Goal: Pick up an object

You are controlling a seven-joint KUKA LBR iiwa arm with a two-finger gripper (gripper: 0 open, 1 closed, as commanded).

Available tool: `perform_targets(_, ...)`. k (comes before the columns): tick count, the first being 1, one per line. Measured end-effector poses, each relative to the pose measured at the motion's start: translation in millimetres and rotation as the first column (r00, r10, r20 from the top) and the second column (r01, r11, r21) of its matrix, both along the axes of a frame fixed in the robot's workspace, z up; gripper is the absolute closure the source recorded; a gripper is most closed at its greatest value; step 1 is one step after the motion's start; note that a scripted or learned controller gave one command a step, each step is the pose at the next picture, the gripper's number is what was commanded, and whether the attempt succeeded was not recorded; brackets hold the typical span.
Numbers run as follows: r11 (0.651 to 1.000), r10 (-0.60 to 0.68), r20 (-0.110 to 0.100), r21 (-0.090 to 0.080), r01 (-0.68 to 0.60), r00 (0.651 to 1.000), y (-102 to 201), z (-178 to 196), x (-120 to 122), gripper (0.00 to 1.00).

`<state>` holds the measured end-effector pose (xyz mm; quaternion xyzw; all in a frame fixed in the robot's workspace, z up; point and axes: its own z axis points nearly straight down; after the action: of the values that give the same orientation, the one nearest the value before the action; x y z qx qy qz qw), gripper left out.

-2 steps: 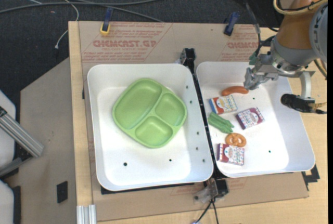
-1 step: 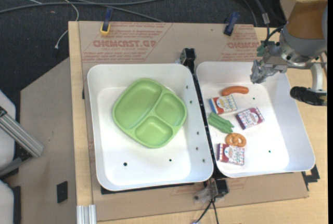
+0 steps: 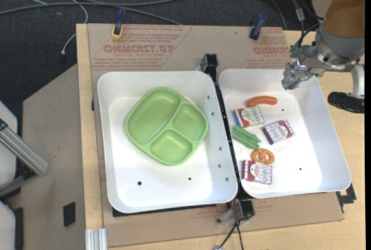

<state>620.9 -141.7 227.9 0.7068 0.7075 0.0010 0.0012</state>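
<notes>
My gripper (image 3: 294, 79) hangs over the far right corner of the right bin (image 3: 324, 144), with nothing visible between its fingers. In that bin lie an orange sausage (image 3: 261, 101), a red-and-white packet (image 3: 249, 117), a dark purple packet (image 3: 278, 131), a green bean pod (image 3: 245, 137), a pretzel (image 3: 262, 156) and another red packet (image 3: 257, 173). The sausage is the nearest item, a little left of and below the gripper.
The left bin (image 3: 116, 144) holds a green divided plate (image 3: 167, 125). A black clamp (image 3: 209, 61) sits between the bins at the far edge. Blue clips (image 3: 257, 26) hold the cardboard base. The arm's body (image 3: 343, 17) rises at the upper right.
</notes>
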Motion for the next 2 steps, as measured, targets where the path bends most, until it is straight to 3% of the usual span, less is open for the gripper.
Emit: perform_targets(2,1.000,0.004,-0.006,0.003,-0.004,1.000,89,9,-25,1.00)
